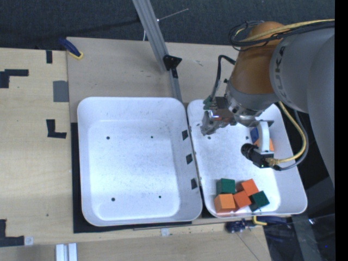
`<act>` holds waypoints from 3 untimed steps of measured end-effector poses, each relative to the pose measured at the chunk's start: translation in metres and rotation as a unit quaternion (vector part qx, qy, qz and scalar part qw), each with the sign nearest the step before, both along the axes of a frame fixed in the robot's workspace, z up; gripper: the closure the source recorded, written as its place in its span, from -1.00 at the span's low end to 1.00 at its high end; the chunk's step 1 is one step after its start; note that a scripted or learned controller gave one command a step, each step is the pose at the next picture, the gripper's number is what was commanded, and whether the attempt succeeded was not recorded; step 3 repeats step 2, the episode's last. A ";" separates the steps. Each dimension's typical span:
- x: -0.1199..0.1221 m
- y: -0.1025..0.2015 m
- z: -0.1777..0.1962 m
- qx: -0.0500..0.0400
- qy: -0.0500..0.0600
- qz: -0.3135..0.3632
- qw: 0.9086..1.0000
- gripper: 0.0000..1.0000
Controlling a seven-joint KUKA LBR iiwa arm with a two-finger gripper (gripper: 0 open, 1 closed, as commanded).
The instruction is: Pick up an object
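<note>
Several small blocks lie clustered at the near end of the right bin [288, 200]: a dark green block [225, 186], an orange block [224, 202], another orange block [249, 187] and a second green block [260, 199]. My gripper [210, 122] hangs over the far left part of that bin, close to its left wall and well away from the cluster. Nothing shows in it. A small orange and blue thing [268, 141] peeks out beside the wrist, partly hidden by the arm.
The left bin [87, 145] stands beside the right one, their rims touching. A grey metal pole [155, 29] slants down to the far edge between the bins. Cables [288, 156] loop off the wrist above the right bin.
</note>
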State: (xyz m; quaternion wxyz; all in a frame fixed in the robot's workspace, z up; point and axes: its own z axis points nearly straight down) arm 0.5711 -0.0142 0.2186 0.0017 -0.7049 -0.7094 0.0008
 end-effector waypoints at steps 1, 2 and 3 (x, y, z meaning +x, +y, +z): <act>-0.012 0.054 -0.008 0.000 0.000 0.000 1.000 1.00; -0.021 0.115 -0.006 0.000 0.000 0.001 1.000 1.00; -0.021 0.115 -0.006 0.000 0.000 0.001 1.000 1.00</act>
